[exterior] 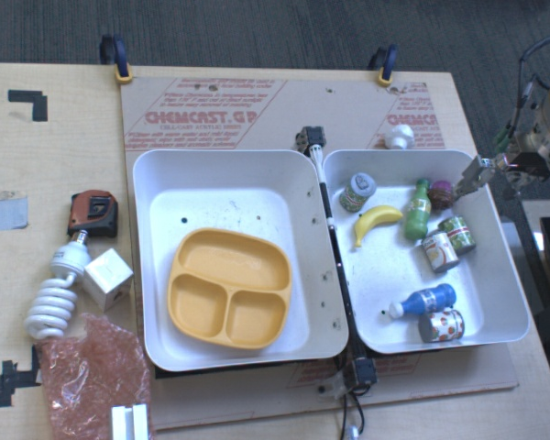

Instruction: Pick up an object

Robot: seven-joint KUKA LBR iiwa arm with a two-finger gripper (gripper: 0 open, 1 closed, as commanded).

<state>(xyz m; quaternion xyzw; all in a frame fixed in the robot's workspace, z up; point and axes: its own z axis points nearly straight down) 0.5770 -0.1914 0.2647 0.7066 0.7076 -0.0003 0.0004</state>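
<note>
The right bin (495, 246) holds several small items. A yellow banana (376, 220) lies beside a green bottle (417, 211), with a dark purple fruit (440, 192) just behind them. Two small cans (447, 242) sit to their right. A blue bottle (425, 301) and a red and white can (443, 325) lie near the front wall, and a grey jar (357, 192) stands at the back left. My gripper (478, 174) hangs over the bin's back right corner, just right of the purple fruit, and I see nothing held in it.
In the left bin (156, 246) lies a yellow divided plate (229, 287). On the bench to the left are a tape measure (93, 214), a spiral light bulb (58, 293), a white cube (108, 273) and pink wrap (92, 379). A white cap (401, 137) sits behind the right bin.
</note>
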